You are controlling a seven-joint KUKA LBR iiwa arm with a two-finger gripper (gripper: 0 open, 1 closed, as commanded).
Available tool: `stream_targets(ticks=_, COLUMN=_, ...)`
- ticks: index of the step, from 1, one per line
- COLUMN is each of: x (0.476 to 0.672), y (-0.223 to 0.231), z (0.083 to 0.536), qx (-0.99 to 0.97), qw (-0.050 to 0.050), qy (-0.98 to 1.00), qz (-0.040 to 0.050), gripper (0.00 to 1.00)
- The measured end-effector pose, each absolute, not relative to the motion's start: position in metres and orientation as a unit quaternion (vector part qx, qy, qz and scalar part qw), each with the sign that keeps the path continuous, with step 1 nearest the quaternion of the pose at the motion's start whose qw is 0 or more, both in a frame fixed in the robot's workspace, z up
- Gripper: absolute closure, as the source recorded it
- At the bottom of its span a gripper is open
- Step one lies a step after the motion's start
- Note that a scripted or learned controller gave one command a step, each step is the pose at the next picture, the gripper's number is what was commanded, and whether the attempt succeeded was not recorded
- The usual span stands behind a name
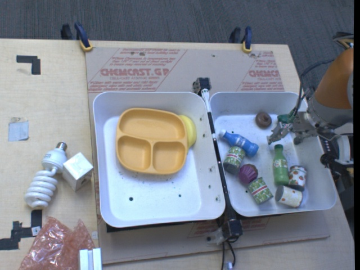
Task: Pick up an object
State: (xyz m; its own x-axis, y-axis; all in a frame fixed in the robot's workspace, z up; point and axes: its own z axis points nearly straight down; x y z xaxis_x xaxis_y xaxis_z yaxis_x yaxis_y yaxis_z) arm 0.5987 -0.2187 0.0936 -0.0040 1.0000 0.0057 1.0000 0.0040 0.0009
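Camera view, taken from the near rim of the right bin (329,206) toward the far one, no object is seen lifted, so the pick is judged not yet made.

Nearest, a white cup (288,196) lies on its side just on the near side of the green bottle (279,164). A green-patterned cup (260,190) is placed near-left of the bottle, and a red-patterned cup (297,176) just to its right. A purple object (247,173) is seen just to the bottle's left. All of these rest on the bin floor.

The green bottle itself is taken as the likeliest target, being closest to the tool. It is small and slim, with a white label round its middle and a green cap at its far end, and it lies with that cap pointed away. A narrow, rounded body of this kind is judged liable to roll if gripped off-centre.

A patterned can (234,158) and a blue bottle (240,142) are found to the left of the green bottle, the latter further off.

Just beyond the green bottle's cap the gripper (286,138) is held, its fingers spread apart with nothing between them. The descent, the closing and the lift are all left to be done.

Farthest, a brown ring (262,118) lies beyond the green bottle and to its left.
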Motion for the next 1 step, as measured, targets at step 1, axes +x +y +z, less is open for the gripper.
stream_targets(ticks=1, x=0.6370, y=-0.1154, z=0.0927, qx=-0.707, qw=-0.001, qy=-0.707, qz=-0.0002, gripper=0.00)
